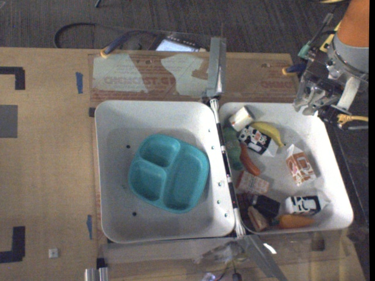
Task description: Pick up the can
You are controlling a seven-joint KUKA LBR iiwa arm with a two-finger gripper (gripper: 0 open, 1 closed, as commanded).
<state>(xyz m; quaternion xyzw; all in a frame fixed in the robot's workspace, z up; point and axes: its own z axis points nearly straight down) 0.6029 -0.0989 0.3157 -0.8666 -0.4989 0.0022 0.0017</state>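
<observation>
The pincer (312, 102) hangs over the far right rim of the right bin (335, 157), above the bench (47, 157); whether it is spread or pressed together cannot be told. No label in the bin is readable. The can (240, 119) seems to be the small pale, stubby cylinder near that bin's far left corner, well apart from the pincer; its markings are too small to read. Just beside it lie one banana (270, 133) and one of two black-and-white cartons (255, 139); the second carton (304, 204) lies toward the near edge. One snack packet (300, 168) lies between them. The left bin (111, 127) holds one teal three-part plate (169, 172).
</observation>
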